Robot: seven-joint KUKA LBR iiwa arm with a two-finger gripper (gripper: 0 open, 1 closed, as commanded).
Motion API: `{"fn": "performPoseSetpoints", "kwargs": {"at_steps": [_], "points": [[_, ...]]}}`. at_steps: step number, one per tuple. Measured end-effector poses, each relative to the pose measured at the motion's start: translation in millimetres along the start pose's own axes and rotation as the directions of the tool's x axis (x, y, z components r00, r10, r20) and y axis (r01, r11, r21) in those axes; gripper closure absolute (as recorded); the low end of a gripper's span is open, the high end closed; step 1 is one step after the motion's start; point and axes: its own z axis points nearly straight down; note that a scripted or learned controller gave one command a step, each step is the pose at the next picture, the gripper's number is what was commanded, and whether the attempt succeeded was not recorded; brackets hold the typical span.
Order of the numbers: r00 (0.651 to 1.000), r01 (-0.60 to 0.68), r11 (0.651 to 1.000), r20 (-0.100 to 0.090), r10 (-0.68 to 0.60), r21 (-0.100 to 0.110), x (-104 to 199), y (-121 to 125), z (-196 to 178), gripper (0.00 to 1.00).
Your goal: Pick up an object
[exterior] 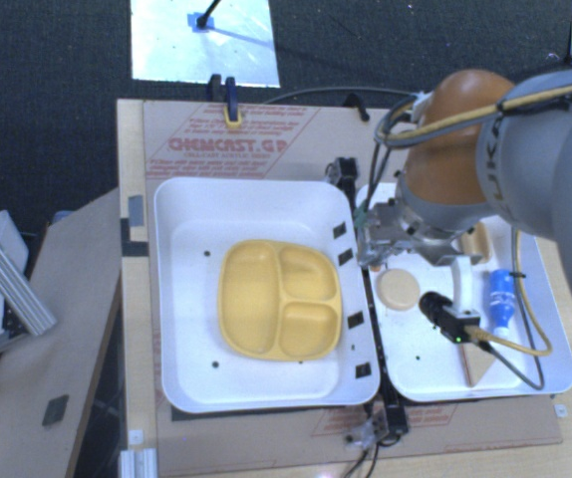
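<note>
A yellow divided plate (pixel 278 299) lies flat in the middle of the left bin (pixel 181 267). In the right bin (pixel 535 371) rest a round tan disc (pixel 399 289), a blue tube-like object (pixel 502 298) and a long wooden piece (pixel 471 358). My gripper (pixel 373 249) hangs low over the right bin's left edge, by the divider between the bins, just up and left of the tan disc. The grey wrist and orange band (pixel 457 132) above it hide part of the bin's back half. Nothing shows between the fingers.
A black plug with a yellow cable (pixel 447 317) trails from the wrist across the right bin, beside the disc and blue object. A tan block (pixel 478 242) peeks out under the wrist. Black clips (pixel 351 259) line the divider. A printed cardboard sheet (pixel 231 142) lies behind the bins.
</note>
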Motion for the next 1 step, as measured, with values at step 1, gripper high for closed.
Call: {"fn": "performPoseSetpoints", "kwargs": {"at_steps": [1], "points": [[1.000,0.000,1.000,-0.001,0.000,-0.001,56.4,-23.1,-12.5,1.00]]}}
